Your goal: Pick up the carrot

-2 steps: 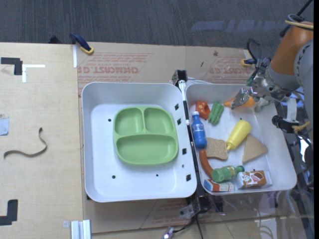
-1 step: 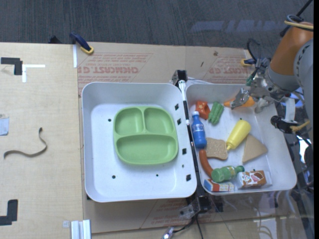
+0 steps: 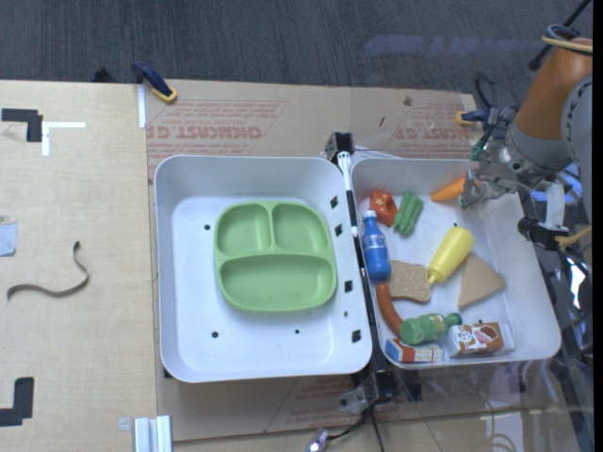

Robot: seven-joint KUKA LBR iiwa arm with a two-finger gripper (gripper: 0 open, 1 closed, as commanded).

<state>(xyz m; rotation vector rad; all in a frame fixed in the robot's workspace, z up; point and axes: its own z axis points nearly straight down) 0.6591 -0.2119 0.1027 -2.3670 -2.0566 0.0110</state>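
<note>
In right bin [image 3: 539, 342], carrot [image 3: 449, 190], claw [image 3: 478, 192] beside

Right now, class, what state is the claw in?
Claw: at the carrot in the right bin; open or shut cannot be told.

We're in a robot lab: taped cardboard [image 3: 283, 125] under two white bins [image 3: 179, 281], clamps [image 3: 155, 81], toy food, grey carpet [image 3: 283, 17], w/ loose cables [image 3: 52, 285].
</note>
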